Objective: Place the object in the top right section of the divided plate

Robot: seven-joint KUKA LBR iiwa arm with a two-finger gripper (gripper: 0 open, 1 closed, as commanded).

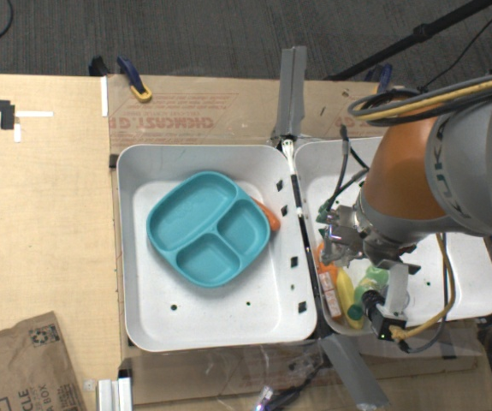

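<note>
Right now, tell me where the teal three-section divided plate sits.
The teal divided plate lies tilted in the left white bin, toward its upper middle, with a small orange object touching its right rim near the bins' divider.

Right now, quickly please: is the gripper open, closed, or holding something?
Gripper: cannot be told; it hangs low over the right bin, above small objects there, hidden under the wrist.

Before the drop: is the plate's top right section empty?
Empty: the plate shows bare teal there; something orange lies beside its rim.
</note>
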